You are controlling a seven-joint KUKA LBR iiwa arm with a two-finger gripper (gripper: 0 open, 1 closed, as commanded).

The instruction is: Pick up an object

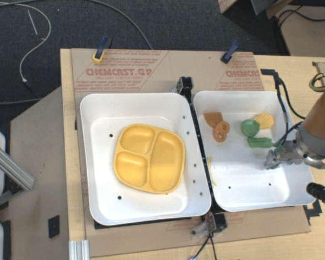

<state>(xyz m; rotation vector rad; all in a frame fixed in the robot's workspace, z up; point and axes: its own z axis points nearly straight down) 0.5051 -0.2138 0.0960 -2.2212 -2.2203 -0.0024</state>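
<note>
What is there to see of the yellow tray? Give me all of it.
The yellow tray is a rounded, glossy dish that looks like plastic, split by raised ridges into three compartments: two smaller ones at the view's left, one long one at the right. All three look empty. It lies flat and right side up, turned a little askew, near the middle of the left bin, resting on that bin's floor. Nothing else touches it.

The right bin (244, 191) has lots of bare white floor at the front. At the back sit a brown pretzel toy (217, 126), a green toy (253, 132) and a yellow corn toy (265, 121), close together. The gripper (273, 160) hangs just beside the green toy. The yellow divided plate (149, 157) fills the middle of the left bin (97, 145).
</note>
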